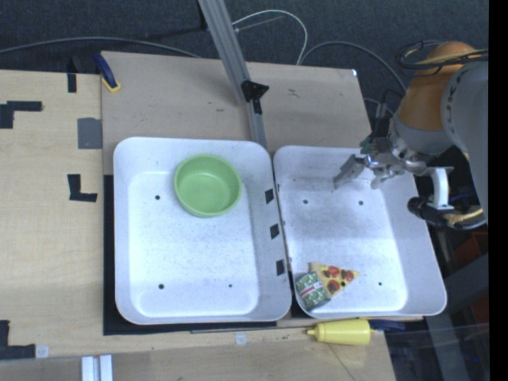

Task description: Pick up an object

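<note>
- Grey two-finger gripper hovers over the right white bin's far end, jaws spread, gripping nothing.
- Printed pizza-slice toy lies in that bin's near-left corner, well apart.
- Best play: centre above it, descend straight.

One camera looks down from above the surface at a slant, far enough back to take in both white bins: the left bin and the right bin. The arm enters from the frame's right, its pincer over the right bin's far end; the left bin lies well to the pincer's left in frame.
</note>
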### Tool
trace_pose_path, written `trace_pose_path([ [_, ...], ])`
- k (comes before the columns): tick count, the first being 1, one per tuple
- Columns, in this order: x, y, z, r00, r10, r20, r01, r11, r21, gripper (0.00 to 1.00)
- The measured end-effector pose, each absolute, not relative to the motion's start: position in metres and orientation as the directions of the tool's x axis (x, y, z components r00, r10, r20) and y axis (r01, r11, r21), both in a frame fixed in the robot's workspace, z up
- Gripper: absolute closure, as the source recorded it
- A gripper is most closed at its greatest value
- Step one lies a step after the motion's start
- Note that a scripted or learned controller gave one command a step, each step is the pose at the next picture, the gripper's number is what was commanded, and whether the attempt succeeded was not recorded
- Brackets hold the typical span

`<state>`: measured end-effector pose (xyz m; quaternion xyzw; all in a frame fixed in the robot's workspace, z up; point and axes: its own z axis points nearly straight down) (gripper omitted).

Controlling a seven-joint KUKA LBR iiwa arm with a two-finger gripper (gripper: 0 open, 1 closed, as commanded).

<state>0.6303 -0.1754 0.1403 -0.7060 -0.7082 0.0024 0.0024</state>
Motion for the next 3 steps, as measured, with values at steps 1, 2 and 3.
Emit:
trace_pose_path([
  [1,0.629,-0.174,0.087,-0.003,1.0,-0.001,1.0,0.003,-0.005,0.0],
  [2,0.63,-0.174,0.1,-0.004,1.0,-0.001,1.0,0.004,-0.002,1.0],
  [3,0.632,-0.183,0.155,-0.002,1.0,-0.002,1.0,0.002,0.005,1.0],
])
